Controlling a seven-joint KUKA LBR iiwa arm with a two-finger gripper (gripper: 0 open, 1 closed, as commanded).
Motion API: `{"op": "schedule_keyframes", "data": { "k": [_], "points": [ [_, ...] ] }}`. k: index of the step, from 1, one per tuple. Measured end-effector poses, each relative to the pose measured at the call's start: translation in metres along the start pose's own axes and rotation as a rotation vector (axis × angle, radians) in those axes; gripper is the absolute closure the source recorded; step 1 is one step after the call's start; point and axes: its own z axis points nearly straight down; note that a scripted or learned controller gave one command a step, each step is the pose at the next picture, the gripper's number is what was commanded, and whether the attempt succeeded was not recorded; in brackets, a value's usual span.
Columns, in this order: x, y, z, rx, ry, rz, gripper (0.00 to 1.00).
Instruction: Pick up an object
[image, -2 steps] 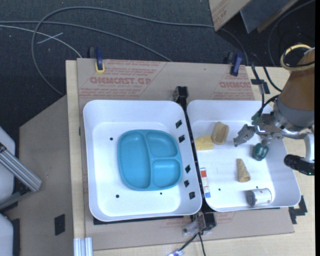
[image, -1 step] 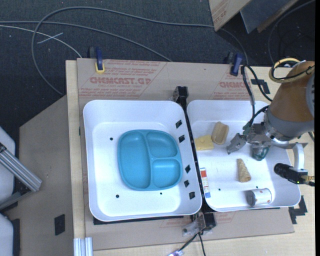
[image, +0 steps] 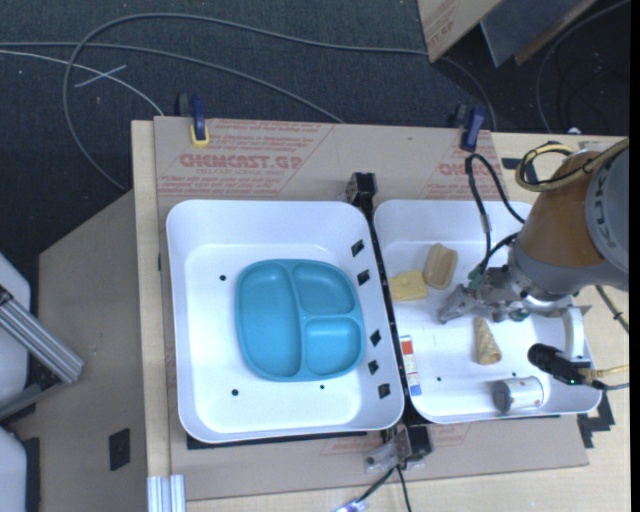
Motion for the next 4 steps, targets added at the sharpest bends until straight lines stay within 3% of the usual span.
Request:
{"op": "schedule_keyframes", "data": {
  "k": [1,4],
  "points": [
    [-0.001,0.002,-0.014,-0.007,-0.001,0.001,1.00],
    [0.007,0.004,-0.195,-0.015,-0.005,-0.002,1.00]
  ]
}}
